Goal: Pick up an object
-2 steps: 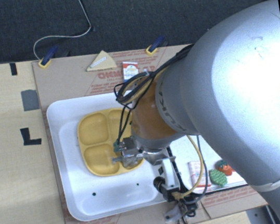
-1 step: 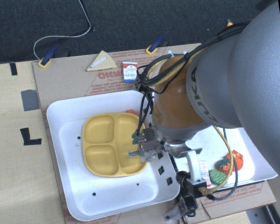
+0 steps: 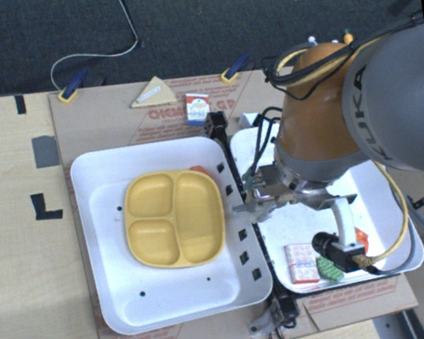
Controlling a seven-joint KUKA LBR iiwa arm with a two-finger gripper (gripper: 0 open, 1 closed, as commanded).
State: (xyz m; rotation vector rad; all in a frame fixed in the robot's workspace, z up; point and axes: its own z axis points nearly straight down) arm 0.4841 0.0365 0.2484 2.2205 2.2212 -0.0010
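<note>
My gripper [image 3: 258, 200] hangs low over the left edge of the right bin [image 3: 389, 176], close to the divider between the two bins. The bulky grey and orange arm hides most of that bin. At the bin's front lie a red and white packet [image 3: 300, 262] and a small green object [image 3: 329, 270], both in front of the gripper and apart from it. A yellow divided plate [image 3: 176, 217] rests in the middle of the left bin [image 3: 104, 245], with a bit of a red thing [image 3: 199, 171] peeking out behind its far edge.
Behind the bins, on the cardboard sheet, stand a small red, white and blue carton [image 3: 198, 109] and a pale triangular wedge [image 3: 153, 92]. Black clips [image 3: 235, 189] line the divider between the bins. A small orange-red item [image 3: 361, 241] sits at the right bin's front.
</note>
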